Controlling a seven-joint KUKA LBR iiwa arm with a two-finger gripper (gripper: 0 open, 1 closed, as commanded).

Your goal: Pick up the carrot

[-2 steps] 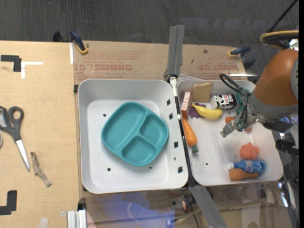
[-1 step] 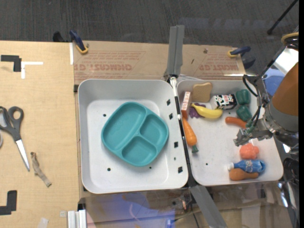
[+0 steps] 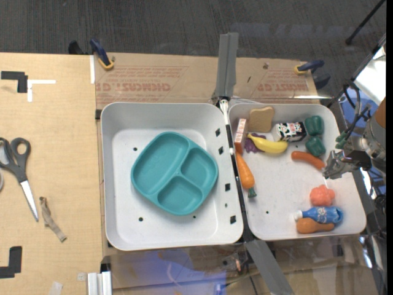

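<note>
The carrot [image 3: 244, 172], orange with a green stem end, lies in the right bin [image 3: 276, 220] against its left wall, pointing down toward the front. My gripper [image 3: 332, 168] hangs over the bin's right side, well to the right of the carrot and apart from it. It stands just right of a long orange-red item [image 3: 307, 158] and above a pink-orange fruit [image 3: 322, 195]. Nothing shows as held in it.
The right bin also holds a banana [image 3: 268, 144], a bread slice [image 3: 261, 118], a black-and-white carton [image 3: 290, 130], two green items [image 3: 315, 135] and a blue bottle [image 3: 320, 214]. A teal divided plate [image 3: 175, 173] lies in the left bin. Scissors [image 3: 18, 165] rest far left.
</note>
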